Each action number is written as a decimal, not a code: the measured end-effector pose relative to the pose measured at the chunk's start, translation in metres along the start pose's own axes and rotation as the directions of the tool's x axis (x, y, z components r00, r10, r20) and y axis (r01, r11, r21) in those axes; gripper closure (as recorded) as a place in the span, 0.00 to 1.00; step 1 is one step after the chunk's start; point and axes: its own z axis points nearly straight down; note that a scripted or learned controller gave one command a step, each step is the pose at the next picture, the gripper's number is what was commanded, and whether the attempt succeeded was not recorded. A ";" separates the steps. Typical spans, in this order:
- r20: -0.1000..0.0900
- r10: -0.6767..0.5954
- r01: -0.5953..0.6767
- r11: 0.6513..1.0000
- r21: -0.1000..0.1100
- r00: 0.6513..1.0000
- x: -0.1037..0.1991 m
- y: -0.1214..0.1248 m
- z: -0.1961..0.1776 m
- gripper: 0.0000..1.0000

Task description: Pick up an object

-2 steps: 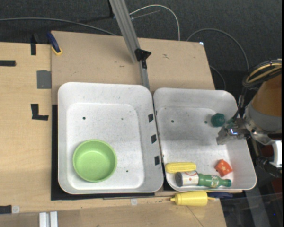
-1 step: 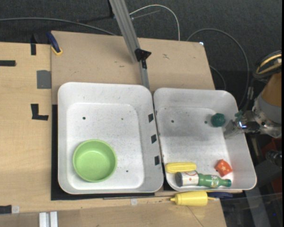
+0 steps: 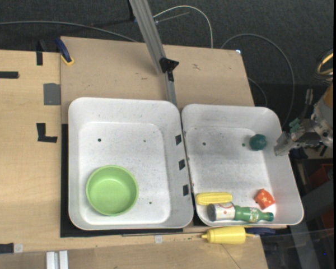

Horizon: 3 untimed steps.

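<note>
Hovering just outside the right bin's right wall, the gripper sits at the view's edge; whether its jaws are apart or together cannot be told; nothing shows between them. Inside that bin, a teal ball lies near the right wall, close to the gripper; a yellow corn cob, a green bottle with a white label too blurred to read, and a small red block crowd its front edge. Beyond that edge rests a yellow bottle; the left bin holds a green bowl.
</note>
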 end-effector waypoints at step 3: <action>-0.004 -0.005 0.005 1.000 0.007 1.000 0.157 0.012 0.012 1.00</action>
